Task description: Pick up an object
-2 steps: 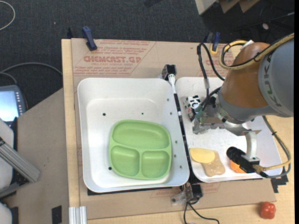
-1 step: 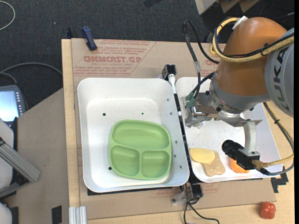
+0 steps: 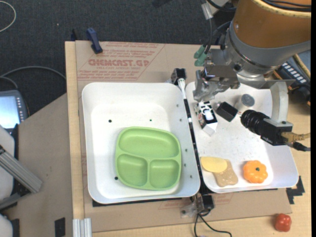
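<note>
Camera view: looks down at a slant on a brown board surface (image 3: pixel 123 63) printed with red lettering, bearing two shallow white bins side by side.
Left bin (image 3: pixel 98 102): fills the centre-left of the frame; a green divided plate (image 3: pixel 148 158) with three compartments lies flat in its lower half.
Right bin (image 3: pixel 281 157): sits at the centre-right, touching the left bin along a dark seam between them.
Arm (image 3: pixel 269 21): grey with a wide orange band, enters at the upper right of the frame and hangs over the upper part of the right bin.
Tool (image 3: pixel 206 116): below the wrist, low over the upper left part of the right bin, just beside the seam; a black-and-white piece shows at its tip, but whether the fingers are apart or closed cannot be told from here, nor whether anything is between them.
Objects in right bin: a black cylindrical object (image 3: pixel 261 125) lies tilted at mid-right; a small orange pumpkin (image 3: pixel 255 172) sits at the lower right; a pale yellow piece (image 3: pixel 214 164) and a tan piece (image 3: pixel 227 177) lie touching each other at the lower left, near the pumpkin.
Off the bins: a small red object (image 3: pixel 282 222) rests on the surface at the lower right of the frame; a blue clamp (image 3: pixel 94 40) sits at the board's upper left edge.
</note>
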Tool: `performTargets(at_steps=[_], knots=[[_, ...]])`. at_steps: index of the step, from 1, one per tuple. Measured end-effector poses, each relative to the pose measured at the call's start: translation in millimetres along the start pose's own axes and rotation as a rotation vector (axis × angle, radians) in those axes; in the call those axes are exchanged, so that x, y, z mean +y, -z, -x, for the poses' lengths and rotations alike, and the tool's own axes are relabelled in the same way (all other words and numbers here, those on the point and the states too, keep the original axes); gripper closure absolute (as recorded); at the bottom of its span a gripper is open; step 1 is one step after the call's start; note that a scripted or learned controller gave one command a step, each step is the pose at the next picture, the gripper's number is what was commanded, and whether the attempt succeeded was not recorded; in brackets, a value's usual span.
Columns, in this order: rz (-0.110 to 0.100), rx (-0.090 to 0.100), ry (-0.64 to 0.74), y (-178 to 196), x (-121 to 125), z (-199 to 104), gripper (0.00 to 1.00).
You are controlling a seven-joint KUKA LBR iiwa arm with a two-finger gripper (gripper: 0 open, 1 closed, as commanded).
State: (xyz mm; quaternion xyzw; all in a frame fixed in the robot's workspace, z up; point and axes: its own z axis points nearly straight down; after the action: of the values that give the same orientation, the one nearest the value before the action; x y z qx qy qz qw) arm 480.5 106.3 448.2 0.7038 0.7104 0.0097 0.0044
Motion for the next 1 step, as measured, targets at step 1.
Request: performTargets(at_steps=[1], knots=[[-0.017, -0.008, -0.008, 1.4, -0.7, 3.3, 1.0]])
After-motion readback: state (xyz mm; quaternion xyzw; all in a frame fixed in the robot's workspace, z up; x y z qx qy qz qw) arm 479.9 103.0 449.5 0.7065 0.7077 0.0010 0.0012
